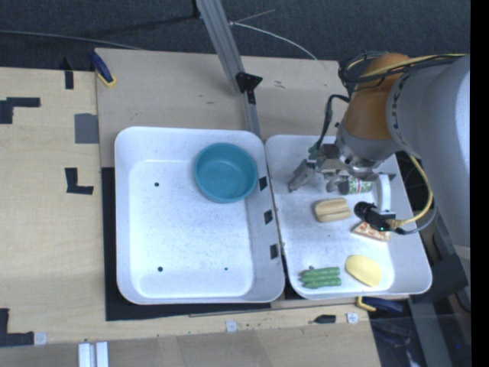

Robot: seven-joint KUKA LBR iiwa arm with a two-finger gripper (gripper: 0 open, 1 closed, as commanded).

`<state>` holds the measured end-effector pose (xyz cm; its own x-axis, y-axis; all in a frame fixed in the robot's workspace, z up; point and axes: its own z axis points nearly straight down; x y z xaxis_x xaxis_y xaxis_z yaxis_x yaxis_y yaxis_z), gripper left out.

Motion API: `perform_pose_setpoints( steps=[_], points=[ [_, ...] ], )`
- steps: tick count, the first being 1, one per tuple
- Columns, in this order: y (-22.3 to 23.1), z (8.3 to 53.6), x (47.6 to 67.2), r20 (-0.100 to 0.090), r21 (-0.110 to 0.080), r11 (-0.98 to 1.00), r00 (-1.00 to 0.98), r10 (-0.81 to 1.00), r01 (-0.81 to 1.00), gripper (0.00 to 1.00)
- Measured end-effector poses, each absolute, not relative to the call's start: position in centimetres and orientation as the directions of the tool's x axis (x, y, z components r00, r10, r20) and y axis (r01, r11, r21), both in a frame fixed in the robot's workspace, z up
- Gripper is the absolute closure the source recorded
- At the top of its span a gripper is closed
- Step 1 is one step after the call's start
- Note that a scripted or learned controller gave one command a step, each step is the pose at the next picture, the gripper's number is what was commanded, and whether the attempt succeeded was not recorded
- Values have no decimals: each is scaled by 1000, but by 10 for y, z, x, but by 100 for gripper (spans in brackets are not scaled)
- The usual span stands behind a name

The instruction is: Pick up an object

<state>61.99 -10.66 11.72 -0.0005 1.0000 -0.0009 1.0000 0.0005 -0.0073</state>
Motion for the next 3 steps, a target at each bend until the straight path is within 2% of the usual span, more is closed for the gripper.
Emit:
perform_pose_setpoints(
  steps=[1,2,3],
  points=[
    [-105,130,621,0,-3,3,-3,1000,1000,100],
    [-110,192,618,-1,4,1,-1,1000,1000,100],
    [-110,245,619,-1,4,2,-2,1000,1000,100]
  ],
)
